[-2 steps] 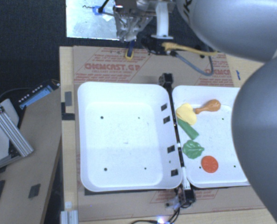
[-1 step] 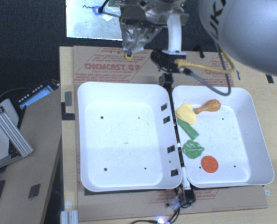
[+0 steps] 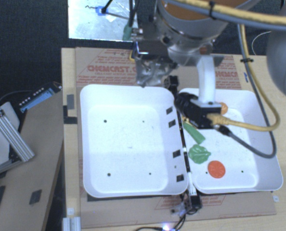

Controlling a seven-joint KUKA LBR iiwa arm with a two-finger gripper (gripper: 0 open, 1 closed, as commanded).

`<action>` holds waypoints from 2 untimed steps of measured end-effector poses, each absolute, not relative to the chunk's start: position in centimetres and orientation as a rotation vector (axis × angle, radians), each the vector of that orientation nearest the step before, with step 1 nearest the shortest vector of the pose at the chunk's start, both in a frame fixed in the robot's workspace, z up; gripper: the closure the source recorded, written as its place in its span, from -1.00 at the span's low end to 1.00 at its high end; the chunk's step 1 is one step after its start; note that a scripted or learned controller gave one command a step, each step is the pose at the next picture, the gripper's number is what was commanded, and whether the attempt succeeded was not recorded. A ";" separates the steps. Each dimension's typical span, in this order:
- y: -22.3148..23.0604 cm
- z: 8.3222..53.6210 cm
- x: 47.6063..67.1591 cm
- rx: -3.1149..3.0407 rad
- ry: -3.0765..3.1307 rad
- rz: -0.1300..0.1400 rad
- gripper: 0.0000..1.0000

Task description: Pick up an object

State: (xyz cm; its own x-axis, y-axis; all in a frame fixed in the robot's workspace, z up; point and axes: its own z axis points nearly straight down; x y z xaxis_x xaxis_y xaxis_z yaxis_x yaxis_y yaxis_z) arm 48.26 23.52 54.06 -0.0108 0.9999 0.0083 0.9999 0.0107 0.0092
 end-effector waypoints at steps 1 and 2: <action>16.5 53.5 51.9 2.223 2.216 0.002 1.00; 20.4 53.5 48.8 2.213 2.232 0.003 1.00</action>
State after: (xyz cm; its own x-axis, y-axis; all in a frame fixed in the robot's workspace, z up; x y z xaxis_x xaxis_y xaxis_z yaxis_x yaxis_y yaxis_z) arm 48.80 20.38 53.52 -0.0087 1.0000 0.0025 1.0000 0.0087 0.0006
